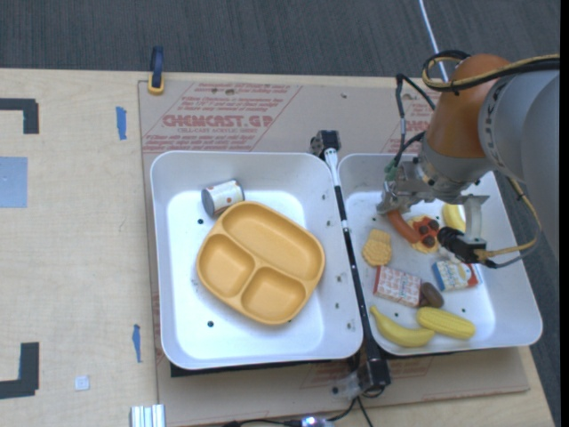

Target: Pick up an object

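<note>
My gripper [397, 201] hangs low over the back left part of the right bin [524, 314], under the orange wrist band. Just to its right and in front lies an orange and red toy food [416, 229]. A round waffle-patterned cookie [378, 248] sits in front of the gripper by the bin's left wall. Further forward are a pink box [396, 286], a brown piece [431, 294], a blue and white packet [454, 276], a banana [399, 327] and a yellow corn cob [447, 324]. I see nothing held by the gripper.
The left bin [164, 238] holds a yellow divided plate [260, 261] and a small grey can [221, 196] lying at its back. A black divider rail [345, 229] runs between the bins. A small yellow piece [454, 215] lies beside the arm. Cables trail from the wrist.
</note>
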Motion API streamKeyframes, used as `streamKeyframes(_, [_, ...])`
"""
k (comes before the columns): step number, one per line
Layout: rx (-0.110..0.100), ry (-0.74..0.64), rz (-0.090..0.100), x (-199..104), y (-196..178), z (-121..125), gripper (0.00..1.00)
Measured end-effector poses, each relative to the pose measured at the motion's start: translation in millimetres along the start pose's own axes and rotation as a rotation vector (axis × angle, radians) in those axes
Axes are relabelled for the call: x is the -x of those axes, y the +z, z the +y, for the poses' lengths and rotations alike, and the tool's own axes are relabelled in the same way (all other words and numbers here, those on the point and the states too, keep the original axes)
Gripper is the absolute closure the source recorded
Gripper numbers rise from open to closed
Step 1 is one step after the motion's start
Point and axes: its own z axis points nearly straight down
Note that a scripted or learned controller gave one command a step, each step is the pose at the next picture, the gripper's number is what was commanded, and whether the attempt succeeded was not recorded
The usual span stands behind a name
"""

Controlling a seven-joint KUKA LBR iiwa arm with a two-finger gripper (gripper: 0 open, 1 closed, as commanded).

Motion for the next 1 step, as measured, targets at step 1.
streamKeyframes(1, [-0.009,0.0,0.003,-3.9,-88.3,-89.9,1.0])
